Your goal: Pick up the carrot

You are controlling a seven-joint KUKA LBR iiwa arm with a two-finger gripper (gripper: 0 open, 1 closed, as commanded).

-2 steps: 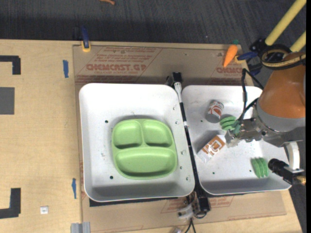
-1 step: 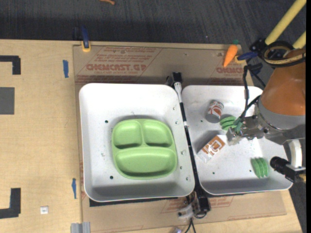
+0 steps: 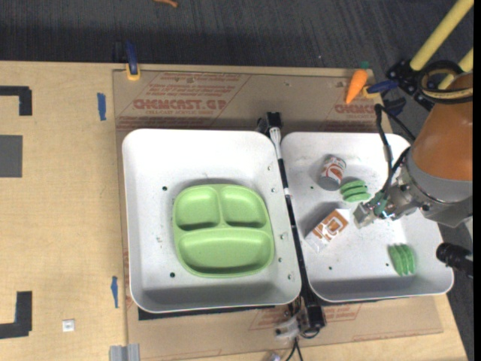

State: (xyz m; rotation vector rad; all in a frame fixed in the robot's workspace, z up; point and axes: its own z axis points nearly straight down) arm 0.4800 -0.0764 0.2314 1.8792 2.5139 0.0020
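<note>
Two white bins: the left bin holds one green tray; the right bin holds two green ridged pieces, one can and one packet. One carrot lies on the worktop beyond the right bin, well apart from the fingers, whose spread I cannot tell

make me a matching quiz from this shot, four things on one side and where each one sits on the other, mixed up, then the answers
Things:
1. green divided tray
2. carrot
3. orange and white box
4. gripper

Places:
A. on the cardboard behind the right bin, outside both bins
B. over the right bin, close to the striped green piece
C. in the left bin
D. on the floor of the right bin, near its left wall

Pairs: 1-C, 2-A, 3-D, 4-B
</note>
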